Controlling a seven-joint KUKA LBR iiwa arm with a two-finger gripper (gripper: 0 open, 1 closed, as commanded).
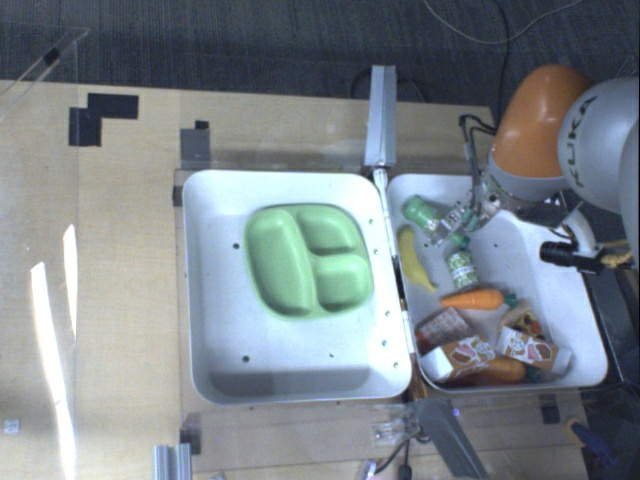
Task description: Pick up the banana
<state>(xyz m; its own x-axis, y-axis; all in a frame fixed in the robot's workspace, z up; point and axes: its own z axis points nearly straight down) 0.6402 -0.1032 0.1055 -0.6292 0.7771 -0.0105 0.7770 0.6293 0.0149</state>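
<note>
Two shallow white plastic bins sit side by side on the pale wooden desk [120, 298]. The left bin [215, 368] holds a light green moulded tray with three compartments [308, 258], lying roughly in the middle of it.

The right bin [580, 363] is the crowded one. The yellow banana [413, 260] lies along its left wall, just beside the divider between the bins, its length running from the far side toward the near side. Just right of the banana is a small green-capped clear bottle [461, 266], and farther back a second green and clear bottle [421, 211] lies tilted near the back-left corner. An orange carrot [474, 300] lies crosswise near the middle of the bin, just past the banana's near end. Along the near wall is a heap of red and white printed snack packets [490, 348].

The grey arm with its orange band [535, 118] reaches in from the right, and its tool [468, 216] hangs over the back of the right bin, between the two bottles and apart from the banana. From here I cannot tell whether the tool is spread or closed.
</note>
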